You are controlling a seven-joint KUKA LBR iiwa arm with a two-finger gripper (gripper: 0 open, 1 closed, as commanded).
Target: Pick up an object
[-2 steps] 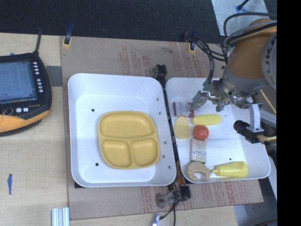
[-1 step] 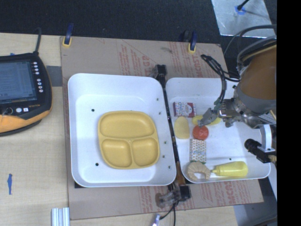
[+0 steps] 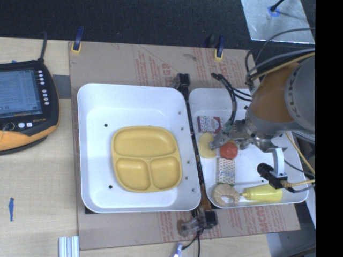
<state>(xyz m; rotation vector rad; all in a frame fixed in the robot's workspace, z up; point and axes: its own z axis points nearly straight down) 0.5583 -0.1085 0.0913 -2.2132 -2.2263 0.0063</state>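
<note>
The tool (image 3: 225, 142) is hovering in the right bin (image 3: 244, 203), its state impossible to tell, and just right of it is sitting the small red ball (image 3: 229, 151), likely light, smooth, best pinched across its middle.

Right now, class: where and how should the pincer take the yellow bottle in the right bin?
Grip the yellow bottle across its middle, from above. It lies flat along the bin's near wall, so the fingers should straddle its narrow width, clear of the wall.
</note>
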